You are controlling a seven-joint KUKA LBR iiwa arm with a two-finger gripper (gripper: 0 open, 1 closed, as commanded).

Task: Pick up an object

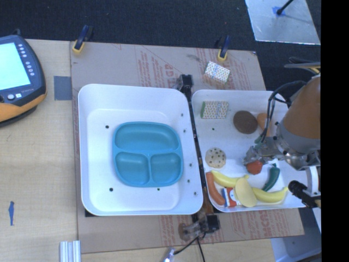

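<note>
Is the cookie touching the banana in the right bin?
Apart. The camera view shows a strip of white bin floor between the cookie and the banana below it.

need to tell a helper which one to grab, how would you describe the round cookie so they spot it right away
Look at the right-hand white bin, the one crowded with toy food. Along its left wall, about halfway down, above the bananas and below the green speckled sponge, lies the cookie. It is the only flat, pale disc dotted with dark chips; the other round piece, further up, is plain dark brown.
</note>
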